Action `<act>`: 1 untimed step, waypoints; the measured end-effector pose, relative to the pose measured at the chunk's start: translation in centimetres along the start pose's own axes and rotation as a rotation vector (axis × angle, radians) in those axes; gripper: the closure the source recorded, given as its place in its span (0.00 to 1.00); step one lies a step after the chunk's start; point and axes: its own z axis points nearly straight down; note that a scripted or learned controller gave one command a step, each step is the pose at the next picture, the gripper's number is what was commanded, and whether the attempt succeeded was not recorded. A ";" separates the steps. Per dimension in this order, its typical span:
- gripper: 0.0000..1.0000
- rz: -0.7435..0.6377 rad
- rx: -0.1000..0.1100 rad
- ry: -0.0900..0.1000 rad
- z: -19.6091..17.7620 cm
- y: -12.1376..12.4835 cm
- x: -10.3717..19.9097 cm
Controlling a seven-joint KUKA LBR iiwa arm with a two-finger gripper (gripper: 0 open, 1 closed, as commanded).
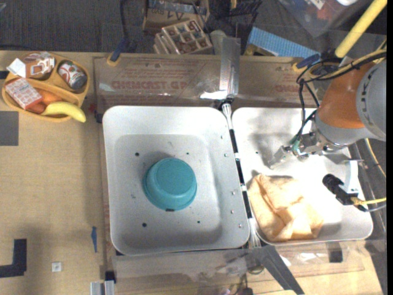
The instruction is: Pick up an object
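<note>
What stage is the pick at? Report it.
Done: nothing lifted. The teal bowl sits upside down in the left bin, and the tan cloth lies crumpled in the right bin. In hand: the pincer hangs over the right bin, above the cloth, with nothing seen between its fingers. Left: descend, grasp, lift.

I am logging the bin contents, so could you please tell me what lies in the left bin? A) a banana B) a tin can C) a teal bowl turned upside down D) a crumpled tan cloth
C: the teal bowl sits upside down on the floor of the left bin, while the tan cloth lies in the right bin.
</note>
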 end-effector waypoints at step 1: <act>0.00 0.011 0.008 0.005 -4.6 -4.2 2.2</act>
